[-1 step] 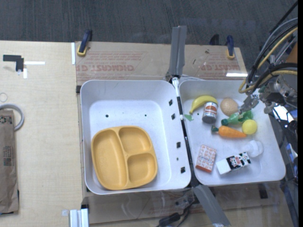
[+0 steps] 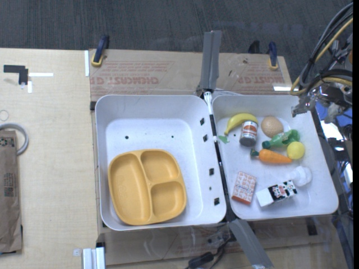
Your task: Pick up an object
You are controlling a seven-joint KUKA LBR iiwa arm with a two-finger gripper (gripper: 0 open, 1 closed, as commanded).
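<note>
from my desk: can't tell the gripper (image 2: 307,102) state. right white plastic bin (image 2: 326,203) crowds yellow toy banana (image 2: 240,120), small tin can (image 2: 248,133), orange toy carrot (image 2: 275,157) together; i'd expect a nudge or double grab.

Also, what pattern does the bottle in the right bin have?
Black and white cow patches on the bottle, with a white cap; clear in the camera view.

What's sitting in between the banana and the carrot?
In the camera view, a small can stands between the banana and the carrot, just under the banana.
</note>
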